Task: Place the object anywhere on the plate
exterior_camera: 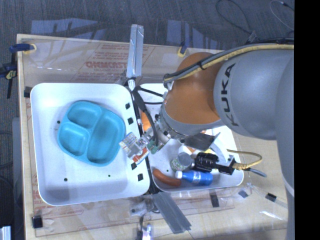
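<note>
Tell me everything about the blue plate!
The plate is bright turquoise and looks like smooth plastic. It is rounded and split by raised ridges into three compartments, with nothing in any of them. It lies flat, right way up, in the left bin, nearer its right wall. Nothing but the bin floor touches it.

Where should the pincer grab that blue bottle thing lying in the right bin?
Probably around the middle of the blue bottle, coming straight down from above. It lies on its side near the bin's front wall, so its long round body faces up. The brown sausage-shaped thing crowds its left end.
</note>
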Controlling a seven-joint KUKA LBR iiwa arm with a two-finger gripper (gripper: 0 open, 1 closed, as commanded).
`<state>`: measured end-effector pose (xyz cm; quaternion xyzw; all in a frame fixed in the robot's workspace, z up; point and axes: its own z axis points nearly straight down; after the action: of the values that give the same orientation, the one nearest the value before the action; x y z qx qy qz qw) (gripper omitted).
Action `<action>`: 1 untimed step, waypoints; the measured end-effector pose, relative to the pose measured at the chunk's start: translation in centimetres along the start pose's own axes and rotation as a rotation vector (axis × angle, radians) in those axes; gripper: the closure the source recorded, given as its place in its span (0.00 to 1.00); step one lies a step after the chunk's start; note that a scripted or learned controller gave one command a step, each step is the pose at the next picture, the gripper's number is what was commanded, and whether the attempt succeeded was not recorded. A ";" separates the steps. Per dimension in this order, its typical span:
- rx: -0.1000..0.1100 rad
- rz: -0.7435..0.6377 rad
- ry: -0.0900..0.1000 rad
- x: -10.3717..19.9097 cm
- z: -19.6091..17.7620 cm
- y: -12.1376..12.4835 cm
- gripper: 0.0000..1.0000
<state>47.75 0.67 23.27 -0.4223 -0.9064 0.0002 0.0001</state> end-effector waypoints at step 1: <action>0.004 0.004 0.002 0.6 3.9 10.1 1.00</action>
<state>55.11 7.65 19.33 -0.4241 -0.9056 0.0017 0.0020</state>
